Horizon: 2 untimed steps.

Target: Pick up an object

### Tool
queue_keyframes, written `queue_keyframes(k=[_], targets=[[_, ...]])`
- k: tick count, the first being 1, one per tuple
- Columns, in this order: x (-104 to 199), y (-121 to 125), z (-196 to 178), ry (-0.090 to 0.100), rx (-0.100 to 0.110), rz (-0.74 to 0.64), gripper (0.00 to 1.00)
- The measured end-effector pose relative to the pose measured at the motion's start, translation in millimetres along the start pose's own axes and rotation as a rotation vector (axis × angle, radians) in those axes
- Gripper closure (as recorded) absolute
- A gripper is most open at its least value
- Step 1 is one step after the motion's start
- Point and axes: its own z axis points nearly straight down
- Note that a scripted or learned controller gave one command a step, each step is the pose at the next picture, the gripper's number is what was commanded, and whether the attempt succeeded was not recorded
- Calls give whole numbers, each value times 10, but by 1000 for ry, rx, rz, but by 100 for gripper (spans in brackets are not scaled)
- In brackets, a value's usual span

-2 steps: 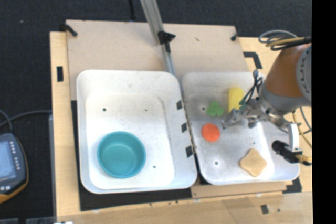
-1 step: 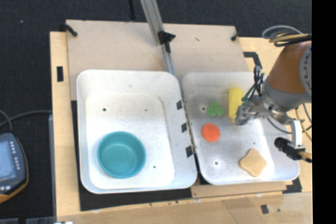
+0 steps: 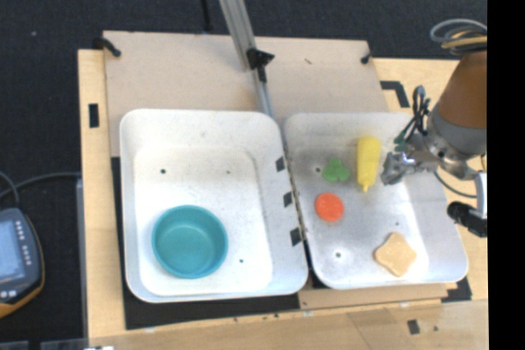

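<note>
Two white bins are sitting side by side on the bench (image 3: 94, 201). The left bin (image 3: 205, 139) is holding a teal bowl (image 3: 189, 240), which is lying open side up in its near left part. The right bin (image 3: 435, 254) is holding four small things. A yellow piece (image 3: 368, 161), long and standing roughly far to near, is lying in the far middle of that bin. A green piece (image 3: 335, 171) is resting just left of it, near but apart. An orange-red round piece (image 3: 330, 206) is sitting a little nearer than the green one, toward the bin's left side. A tan piece (image 3: 395, 254), looking like a bit of bread, is lying well apart from the others in the near right part.

The arm (image 3: 464, 106) is reaching in from the right, its orange band showing above the grey wrist. The gripper (image 3: 394, 168) is hanging over the right bin's far right part, just right of the yellow piece. Its tip is appearing very close to that piece's right side, but touching cannot be told. Nothing is showing between the fingers, and whether they are spread or closed cannot be told, since they are looking small and blurred.

A metal pole (image 3: 231, 0) is slanting up from the far edge between the bins. A grey handset (image 3: 16, 258) is lying at the far left beside the bench.
</note>
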Motion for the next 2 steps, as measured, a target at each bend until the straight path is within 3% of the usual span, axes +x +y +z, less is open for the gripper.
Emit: queue_keyframes(k=[1,2], targets=[[-17,14,-406,-1,-4,-8,100],[424,-131,-403,1,0,-13,100]])
